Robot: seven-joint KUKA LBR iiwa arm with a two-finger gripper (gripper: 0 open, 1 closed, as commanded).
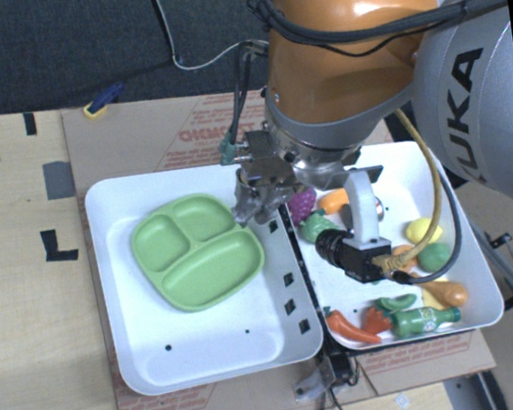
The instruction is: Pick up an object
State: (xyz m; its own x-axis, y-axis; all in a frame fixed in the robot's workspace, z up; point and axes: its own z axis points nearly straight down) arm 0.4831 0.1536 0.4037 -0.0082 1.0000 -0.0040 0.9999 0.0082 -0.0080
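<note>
1. Left bin (200,344): you have one light green plate (197,252) in it, smooth plastic with rounded corners and three compartments, lying flat and turned at an angle. White floor shows around it.
2. Right bin (404,178): the candidate objects are all here, small glossy toy foods. A purple lumpy piece (302,205), an orange piece (334,203) and a green piece (316,227) sit close together near the divider.
3. Along the right wall: a yellow lemon shape (423,229), a green ball (434,257), an orange-brown pear shape (444,293).
4. Front edge: a green bottle (424,321) on its side, a red piece (349,326), a green leafy piece (395,303).
5. Gripper (255,204): low over the divider, at the plate's upper right corner, just beside the purple piece. You cannot tell from this view whether it is open or closed, or whether it has hold of anything.
6. The wrist and arm cover the right bin's upper left part.
7. Surroundings: cardboard sheet (162,137) under both bins, wooden bench (25,308) with black tape marks (54,247).
</note>
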